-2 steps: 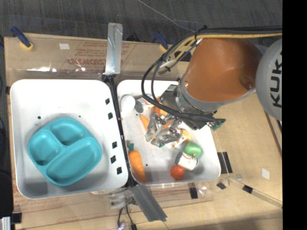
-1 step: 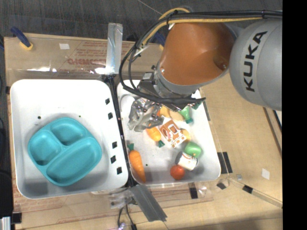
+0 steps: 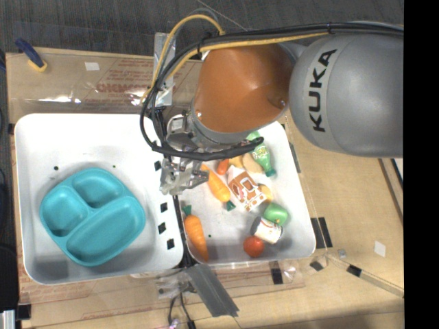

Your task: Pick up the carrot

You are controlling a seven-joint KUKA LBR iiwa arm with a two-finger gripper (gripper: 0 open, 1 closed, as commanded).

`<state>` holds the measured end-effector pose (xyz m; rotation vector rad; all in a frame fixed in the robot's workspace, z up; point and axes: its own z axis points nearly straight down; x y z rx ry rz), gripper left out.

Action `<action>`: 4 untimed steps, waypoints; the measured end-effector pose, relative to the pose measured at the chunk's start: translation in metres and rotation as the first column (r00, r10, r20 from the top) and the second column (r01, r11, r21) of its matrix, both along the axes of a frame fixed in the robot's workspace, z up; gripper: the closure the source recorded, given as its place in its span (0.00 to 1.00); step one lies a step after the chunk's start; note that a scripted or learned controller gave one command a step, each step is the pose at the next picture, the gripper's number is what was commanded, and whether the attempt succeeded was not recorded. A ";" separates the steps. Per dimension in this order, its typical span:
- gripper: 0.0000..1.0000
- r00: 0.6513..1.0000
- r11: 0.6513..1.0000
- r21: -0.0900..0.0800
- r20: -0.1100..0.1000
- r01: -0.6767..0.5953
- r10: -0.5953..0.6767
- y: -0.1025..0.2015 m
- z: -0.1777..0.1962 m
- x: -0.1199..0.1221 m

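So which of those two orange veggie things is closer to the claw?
The upper one, lying right beside the gripper. The other carrot sits lower, by the bin's left wall.

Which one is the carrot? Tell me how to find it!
Look in the right white bin, the one crowded with toy food. Go to its front left corner, beside the wall shared with the other bin: the carrot lies there. It is plain orange, long and tapering, with a small green top, set apart from the pile.
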<state>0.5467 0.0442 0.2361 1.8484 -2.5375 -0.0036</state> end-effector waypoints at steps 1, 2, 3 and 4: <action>1.00 0.999 0.999 -0.001 0.005 -0.054 0.054 -0.080 0.009 0.001; 1.00 0.989 0.989 0.002 0.006 -0.148 0.148 -0.009 0.004 0.005; 1.00 0.981 0.981 0.000 0.003 -0.194 0.194 -0.073 -0.020 0.036; 1.00 0.970 0.970 0.002 0.002 -0.243 0.243 -0.070 -0.043 0.091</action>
